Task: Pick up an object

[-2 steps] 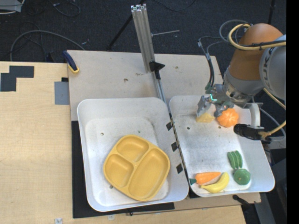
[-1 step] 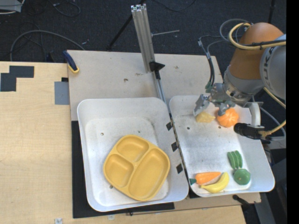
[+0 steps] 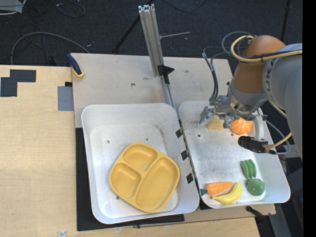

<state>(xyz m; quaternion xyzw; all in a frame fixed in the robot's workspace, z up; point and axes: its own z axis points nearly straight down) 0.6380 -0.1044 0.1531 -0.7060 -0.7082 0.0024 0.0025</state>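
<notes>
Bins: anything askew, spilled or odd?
Nothing spilled. The yellow divided tray lies rotated in the left bin. In the right bin, the carrot, banana and green pieces crowd the near corner.

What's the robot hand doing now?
Gripper low in right white bin, beside pale yellow chunk and orange round fruit. Nothing seen between fingers.

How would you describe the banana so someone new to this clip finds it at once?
Look at the right bin, in the corner nearest the camera. The banana lies there along the front wall, touching a carrot just behind it. It is the one yellow curved piece; the pepper beside it is round and green.
</notes>
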